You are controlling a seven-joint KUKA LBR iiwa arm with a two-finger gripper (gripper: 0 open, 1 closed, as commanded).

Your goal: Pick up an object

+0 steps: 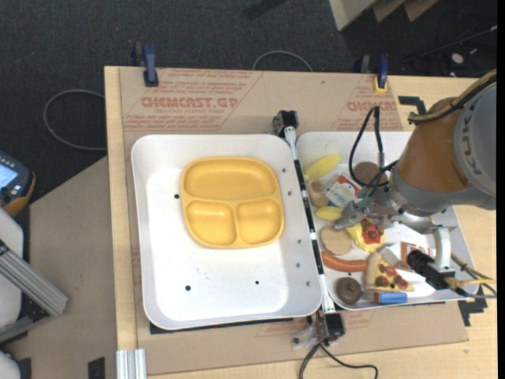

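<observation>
The right bin [309,144] holds several toy food pieces. Among them are a yellow banana-like piece [323,166], a brown round piece [364,170], a red and white packet [343,186], a tan disc [338,242], a red sausage [345,264] and a pizza slice [387,273]. My gripper [353,214] hangs low over the middle of this pile, just above the tan disc and beside a yellow and red piece [369,232]. The arm's body hides what lies under it on the right side.
The left bin [158,235] carries a yellow three-compartment plate [233,200]. A brown disc [348,290] and a blue-ended stick [392,297] lie at the right bin's front edge. A black cable [364,136] loops from the arm over the bin's back.
</observation>
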